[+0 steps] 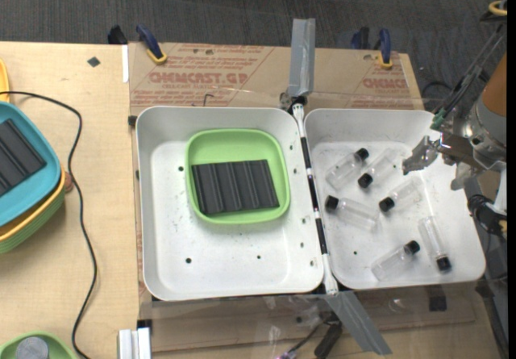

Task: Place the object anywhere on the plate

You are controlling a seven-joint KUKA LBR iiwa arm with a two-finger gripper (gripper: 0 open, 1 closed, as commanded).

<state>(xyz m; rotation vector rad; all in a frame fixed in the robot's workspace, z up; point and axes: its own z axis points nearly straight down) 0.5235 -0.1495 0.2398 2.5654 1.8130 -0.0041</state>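
Several clear vials with black caps lie scattered in the right bin [355, 265], among them one vial [349, 210] near the bin's left wall and another vial [432, 243] at the right. The green plate [239, 140] sits in the left bin [234, 265], with a black ridged slab [236, 185] lying on it. My gripper [440, 167] hangs over the right bin's upper right part, open, with nothing between its fingers. The nearest vial [405, 194] lies just below and left of it.
A metal divider [303, 59] stands behind the seam between the bins, on brown cardboard held by clamps. At the far left are a stack of teal and yellow trays [24, 188] and a black cable [81, 212] on the wooden bench.
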